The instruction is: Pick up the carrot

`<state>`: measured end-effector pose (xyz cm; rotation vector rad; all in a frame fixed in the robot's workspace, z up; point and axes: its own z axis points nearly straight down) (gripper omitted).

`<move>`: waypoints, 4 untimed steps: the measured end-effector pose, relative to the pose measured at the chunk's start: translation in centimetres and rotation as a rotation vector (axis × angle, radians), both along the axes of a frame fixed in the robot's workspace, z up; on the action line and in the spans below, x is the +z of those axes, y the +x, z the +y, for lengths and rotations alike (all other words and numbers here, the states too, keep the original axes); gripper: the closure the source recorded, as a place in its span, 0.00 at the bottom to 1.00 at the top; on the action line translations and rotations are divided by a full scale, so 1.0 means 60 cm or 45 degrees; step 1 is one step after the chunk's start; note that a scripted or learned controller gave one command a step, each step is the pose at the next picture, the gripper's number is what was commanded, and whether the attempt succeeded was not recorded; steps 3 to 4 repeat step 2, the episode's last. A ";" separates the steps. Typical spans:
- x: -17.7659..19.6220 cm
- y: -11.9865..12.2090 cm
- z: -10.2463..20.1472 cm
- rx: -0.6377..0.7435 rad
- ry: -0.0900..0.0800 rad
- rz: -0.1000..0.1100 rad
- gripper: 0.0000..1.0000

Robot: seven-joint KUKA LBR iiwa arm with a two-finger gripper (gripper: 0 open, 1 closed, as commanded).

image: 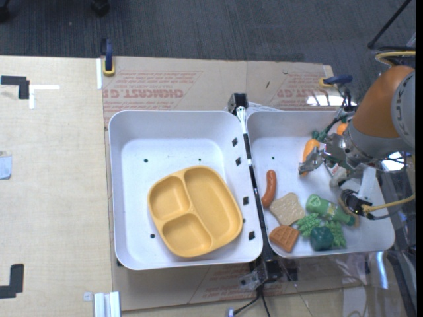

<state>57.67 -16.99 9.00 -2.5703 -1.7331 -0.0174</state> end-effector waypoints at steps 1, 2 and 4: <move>0.000 0.090 -0.013 -0.450 0.033 0.040 0.00; 0.013 0.090 -0.016 -0.433 0.017 0.034 1.00; 0.013 0.090 -0.016 -0.433 0.017 0.034 1.00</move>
